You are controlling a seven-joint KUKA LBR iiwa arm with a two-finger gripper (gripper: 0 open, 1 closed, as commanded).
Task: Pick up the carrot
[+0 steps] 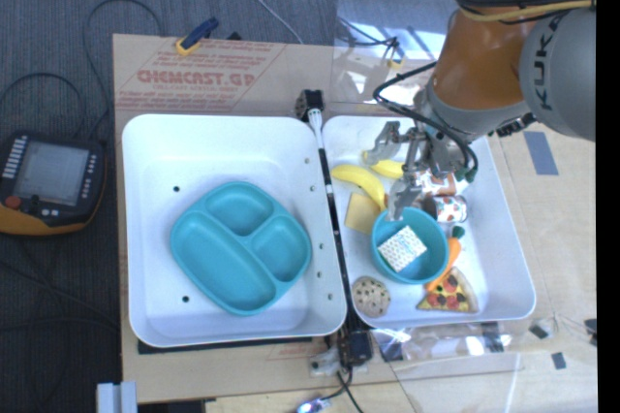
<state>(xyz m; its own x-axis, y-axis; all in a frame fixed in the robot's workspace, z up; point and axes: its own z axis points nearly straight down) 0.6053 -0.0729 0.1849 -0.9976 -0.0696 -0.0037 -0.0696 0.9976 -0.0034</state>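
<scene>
The carrot (454, 250) is a small orange piece with a green tip. It lies in the right bin (513, 237), pressed against the right side of a blue bowl (426, 268). My gripper (395, 171) hovers over the middle of that bin, up and left of the carrot, above the bananas (356, 178). Its fingers (401, 198) stand open, and I see nothing held between them. The grey arm with its orange band (484, 43) comes in from the upper right and hides part of the bin's far side.
The blue bowl holds a white patterned item (401, 248). A yellow cheese slice (362, 209), a cookie (370, 296), a pizza slice (449, 293) and a small can-like object (451, 207) share the right bin. The left bin (155, 159) holds a teal divided plate (240, 248).
</scene>
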